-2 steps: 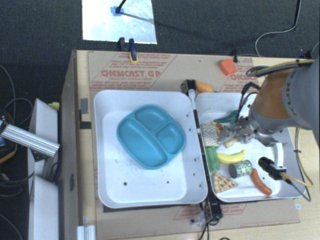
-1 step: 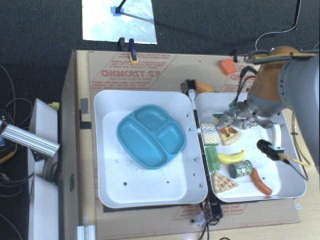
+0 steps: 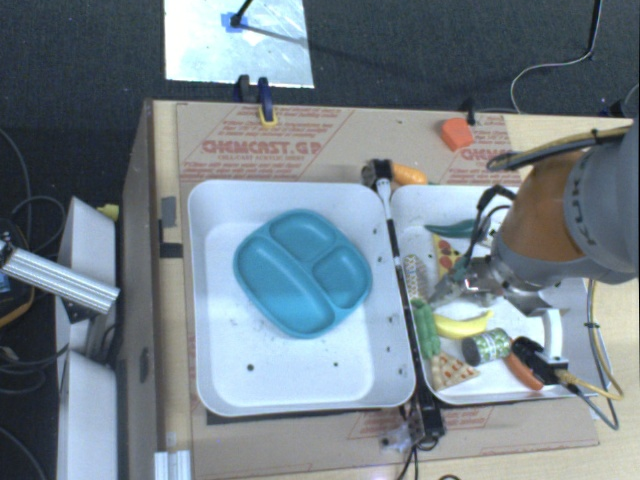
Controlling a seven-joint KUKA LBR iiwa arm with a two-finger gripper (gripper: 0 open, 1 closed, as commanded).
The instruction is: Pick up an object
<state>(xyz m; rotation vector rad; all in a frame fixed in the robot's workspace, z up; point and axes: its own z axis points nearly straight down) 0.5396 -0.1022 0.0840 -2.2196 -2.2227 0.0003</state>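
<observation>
My gripper (image 3: 446, 287) hangs low over the left part of the right bin (image 3: 470, 196), at the end of the grey arm with its orange band (image 3: 535, 213). Just below it lie a yellow banana (image 3: 465, 323) and a green vegetable (image 3: 425, 328). A green can (image 3: 488, 347) rests on its side next to the banana. A pizza slice (image 3: 452, 371) lies at the bin's front edge, and a red-orange sausage-like piece (image 3: 521, 369) lies to its right. Nothing shows between the gripper's tips.
The left bin (image 3: 225, 368) holds a blue divided plate (image 3: 302, 271). A pale corn-like piece (image 3: 412, 271) lies by the divider between the bins. An orange carrot (image 3: 408, 176) sits at the bins' back rim. An orange block (image 3: 456, 133) lies on the bench behind.
</observation>
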